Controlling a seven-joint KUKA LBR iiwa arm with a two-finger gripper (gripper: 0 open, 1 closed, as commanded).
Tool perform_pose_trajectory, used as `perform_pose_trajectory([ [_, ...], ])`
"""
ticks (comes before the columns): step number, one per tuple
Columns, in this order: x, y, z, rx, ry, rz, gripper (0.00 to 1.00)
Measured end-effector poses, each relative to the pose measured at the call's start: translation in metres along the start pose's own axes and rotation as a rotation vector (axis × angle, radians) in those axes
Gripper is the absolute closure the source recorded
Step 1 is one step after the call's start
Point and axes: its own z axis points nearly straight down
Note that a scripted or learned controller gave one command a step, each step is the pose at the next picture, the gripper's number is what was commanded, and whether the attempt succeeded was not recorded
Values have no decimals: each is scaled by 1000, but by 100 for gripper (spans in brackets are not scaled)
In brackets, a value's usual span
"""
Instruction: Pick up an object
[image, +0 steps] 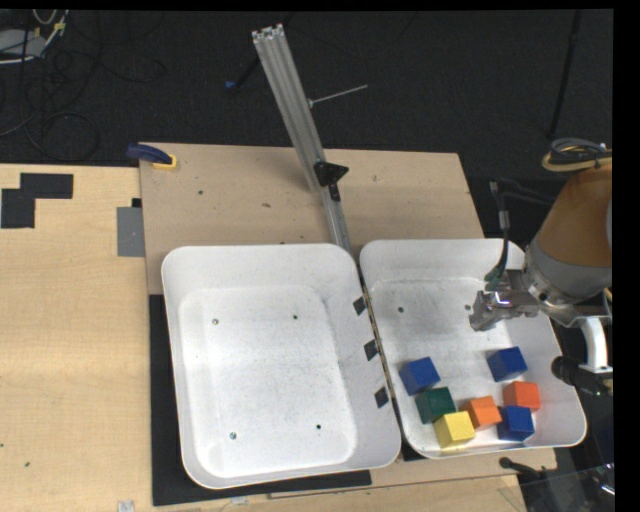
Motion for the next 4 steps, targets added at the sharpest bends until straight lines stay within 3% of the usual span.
perform_pose_trajectory([
  [2, -2, 2, -105, 0, -1, -6, 100],
  [4, 108, -15, -106, 7, 3, -9, 100],
])
